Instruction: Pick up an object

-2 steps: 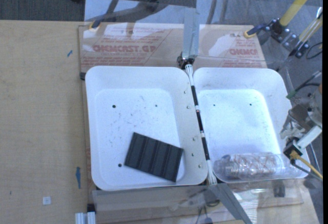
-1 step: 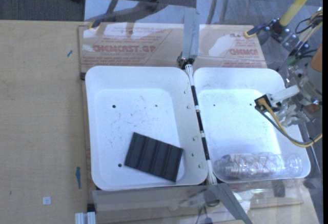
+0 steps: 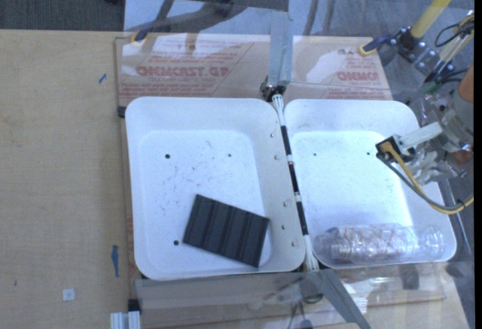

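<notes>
**Camera view: step in hand**
- Tool (image 3: 435, 166): on the grey arm (image 3: 461, 118), over the right-hand rim of the right bin (image 3: 339, 108). I cannot tell how far open it is. No object shows in its hold, so I judge the pick not yet begun.
- Clear plastic bottle (image 3: 376, 242): lies on its side along the near wall of the right bin, touching or almost touching that wall. It is near the tool, below it in this view.
- Dark ribbed panel (image 3: 226, 230): lies flat in the near half of the left bin (image 3: 143, 124), turned at a slant and well apart from the tool.
- How I would do it: I take the bottle as the likelier target, being the closer one. I would centre the tool over the bottle's mid-length and close across its width, not along it. I would come down slowly, because the near wall leaves little room on that side. A round, light bottle may roll or squash, so I would squeeze gently and lift straight up. The panel looks low and broad, and I judge it the harder grasp.

**Camera view: counts**
- White bins: two, side by side on the desk (image 3: 53, 169).
- Clear plastic bottles: one.
- Dark ribbed panels: one.
- Arms: one. Tools: one.
- Printed board (image 3: 196, 68) behind the bins: one.
</notes>
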Controlling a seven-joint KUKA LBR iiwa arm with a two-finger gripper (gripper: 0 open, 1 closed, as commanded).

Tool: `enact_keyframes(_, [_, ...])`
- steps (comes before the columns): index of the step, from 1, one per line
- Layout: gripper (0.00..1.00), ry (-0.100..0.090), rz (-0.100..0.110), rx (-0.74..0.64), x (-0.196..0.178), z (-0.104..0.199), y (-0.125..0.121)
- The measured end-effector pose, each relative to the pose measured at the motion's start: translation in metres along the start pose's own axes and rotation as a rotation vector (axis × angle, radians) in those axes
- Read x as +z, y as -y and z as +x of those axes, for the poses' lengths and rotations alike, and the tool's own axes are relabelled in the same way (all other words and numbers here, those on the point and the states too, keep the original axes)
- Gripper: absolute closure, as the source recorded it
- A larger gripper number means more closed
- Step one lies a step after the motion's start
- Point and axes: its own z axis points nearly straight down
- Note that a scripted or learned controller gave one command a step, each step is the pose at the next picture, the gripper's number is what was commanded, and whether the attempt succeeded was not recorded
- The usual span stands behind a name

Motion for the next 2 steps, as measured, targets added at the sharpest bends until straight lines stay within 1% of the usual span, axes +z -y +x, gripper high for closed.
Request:
enact_keyframes(1, [1.0, -0.004, 0.001, -0.052, 0.0205, 0.0161, 0.0219])
enact_keyframes(2, [0.0, -0.004, 0.001, -0.053, 0.0205, 0.0164, 0.0223])
